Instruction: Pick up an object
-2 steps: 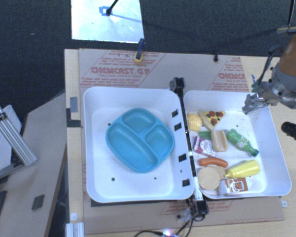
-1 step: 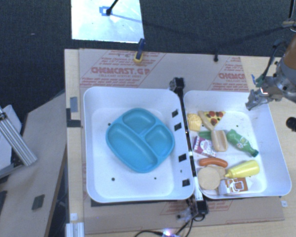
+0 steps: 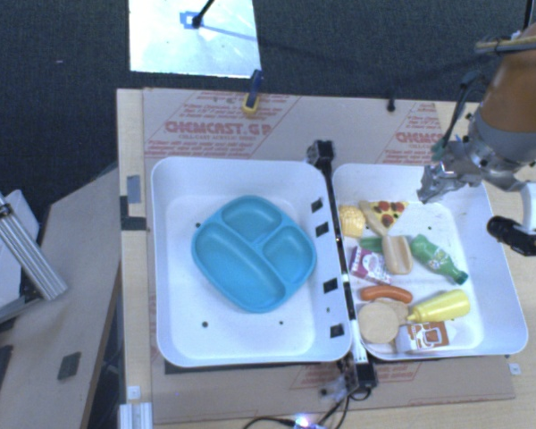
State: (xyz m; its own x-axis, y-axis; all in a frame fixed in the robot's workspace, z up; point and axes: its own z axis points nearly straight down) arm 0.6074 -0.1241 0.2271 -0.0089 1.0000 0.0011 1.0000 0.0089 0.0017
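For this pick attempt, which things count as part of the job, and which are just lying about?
Job: end effector; pickable items in the right bin: pizza slice, green bottle, hot dog, mustard bottle, cookie.

Lying about: blue tray, left bin.

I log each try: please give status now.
Tool above right bin, far end, nothing seen held. Pizza slice nearest, untouched. Green bottle and hot dog bun crowd beside it.

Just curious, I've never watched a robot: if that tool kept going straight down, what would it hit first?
Probably the bare floor of the right-hand shallow white bin, just beside the toy pizza slice; the tool points downward there, though depth is unclear.
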